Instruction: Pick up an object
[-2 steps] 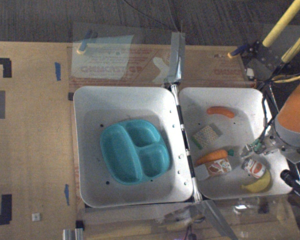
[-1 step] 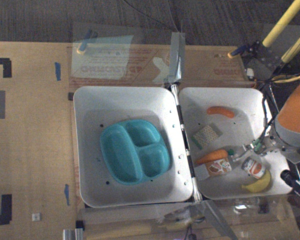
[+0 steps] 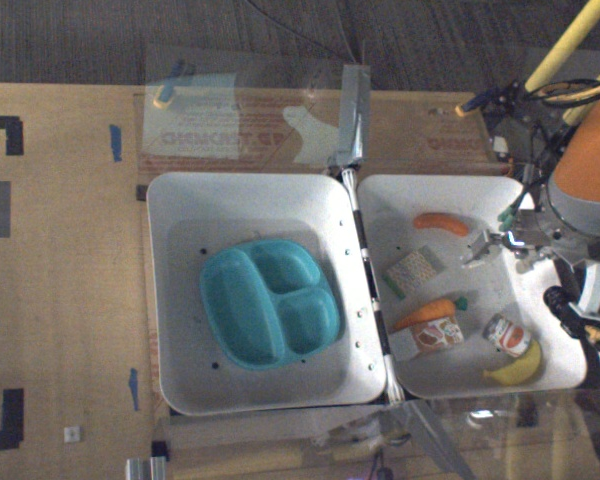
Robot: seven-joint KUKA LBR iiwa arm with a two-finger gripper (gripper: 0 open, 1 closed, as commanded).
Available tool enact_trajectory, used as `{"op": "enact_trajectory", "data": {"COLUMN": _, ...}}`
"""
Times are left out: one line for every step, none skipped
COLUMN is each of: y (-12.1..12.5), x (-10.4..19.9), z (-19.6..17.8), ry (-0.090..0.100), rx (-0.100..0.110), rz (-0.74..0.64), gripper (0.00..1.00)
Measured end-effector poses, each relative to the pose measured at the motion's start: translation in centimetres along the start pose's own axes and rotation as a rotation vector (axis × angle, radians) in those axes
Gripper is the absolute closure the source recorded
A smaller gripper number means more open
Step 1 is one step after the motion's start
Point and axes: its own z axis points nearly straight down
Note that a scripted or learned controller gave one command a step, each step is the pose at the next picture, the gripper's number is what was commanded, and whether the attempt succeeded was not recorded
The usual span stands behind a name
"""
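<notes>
My gripper (image 3: 483, 249) hangs over the right bin (image 3: 380, 203), near its right side and clear of the objects below. An orange sausage (image 3: 441, 224) lies at the back of that bin, just left of the gripper. A patterned packet (image 3: 413, 270) sits in the middle. In front of it lie a carrot (image 3: 425, 314) and a small red-and-white box (image 3: 438, 336). At the front right, a small can (image 3: 506, 335) rests beside a yellow banana (image 3: 515, 367). Nothing is seen in the gripper's hold.
The left bin (image 3: 170, 268) holds a teal divided plate (image 3: 269, 302). A metal divider (image 3: 352, 128) runs back from between the bins. Cables and a yellow rod (image 3: 568, 36) crowd the back right, by the arm's orange band (image 3: 590, 158).
</notes>
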Motion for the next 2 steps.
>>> {"op": "enact_trajectory", "data": {"y": 11.12, "x": 0.92, "z": 7.42, "ry": -0.001, "rx": 0.005, "rz": -0.103, "gripper": 0.0}}
{"op": "enact_trajectory", "data": {"y": 11.28, "x": 1.14, "z": 6.54, "ry": -0.004, "rx": 0.004, "rz": -0.109, "gripper": 1.0}}
